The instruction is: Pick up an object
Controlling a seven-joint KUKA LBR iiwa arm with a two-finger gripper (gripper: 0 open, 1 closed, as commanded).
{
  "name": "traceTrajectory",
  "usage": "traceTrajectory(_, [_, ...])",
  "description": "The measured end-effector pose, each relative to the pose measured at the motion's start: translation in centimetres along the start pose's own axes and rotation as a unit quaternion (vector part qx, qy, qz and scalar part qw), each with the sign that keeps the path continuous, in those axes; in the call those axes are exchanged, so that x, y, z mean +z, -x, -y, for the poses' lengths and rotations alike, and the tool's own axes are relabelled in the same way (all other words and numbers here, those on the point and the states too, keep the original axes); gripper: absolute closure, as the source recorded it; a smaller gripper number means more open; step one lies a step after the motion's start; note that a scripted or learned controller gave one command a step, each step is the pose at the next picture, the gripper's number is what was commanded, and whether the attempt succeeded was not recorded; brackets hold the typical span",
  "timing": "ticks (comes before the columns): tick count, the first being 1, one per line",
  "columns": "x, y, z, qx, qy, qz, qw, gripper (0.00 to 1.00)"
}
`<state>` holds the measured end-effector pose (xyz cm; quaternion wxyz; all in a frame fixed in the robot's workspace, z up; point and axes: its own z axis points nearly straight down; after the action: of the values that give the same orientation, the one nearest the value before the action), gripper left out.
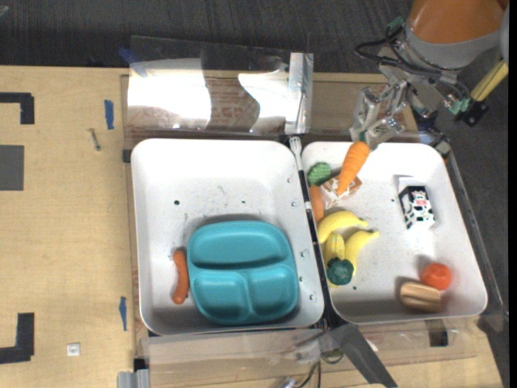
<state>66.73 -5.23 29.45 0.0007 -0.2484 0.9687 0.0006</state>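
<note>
My gripper (378, 128) hangs over the back rim of the right bin (460, 217), at its left end. An orange carrot (352, 166) stands tilted directly below the gripper, with its thick end up against the gripper's lower end and its tip pointing down-left. I cannot tell whether the carrot is gripped or only lying there. Around it in the right bin are a green broccoli piece (319, 172), yellow bananas (343, 231), a dark green ball (340, 272), a black-and-white cow toy (417, 205), an orange ball (437, 276) and a brown bread roll (420, 295).
The left bin (161, 176) holds a teal divided tray (241, 272) and a small orange sausage (179, 276) beside it. A clear plastic sheet (210, 95) and a metal bracket (298, 91) stand behind the bins. The divider between the bins runs just left of the carrot.
</note>
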Motion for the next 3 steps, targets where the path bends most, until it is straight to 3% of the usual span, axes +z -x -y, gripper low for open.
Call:
traceTrajectory(1, [-1.4, 0.7, -1.1, -0.055, -0.003, 0.004, 0.9985, 1.0])
traceTrajectory(3, [-1.2, 0.3, -0.4, -0.1, -0.003, 0.004, 0.995, 1.0])
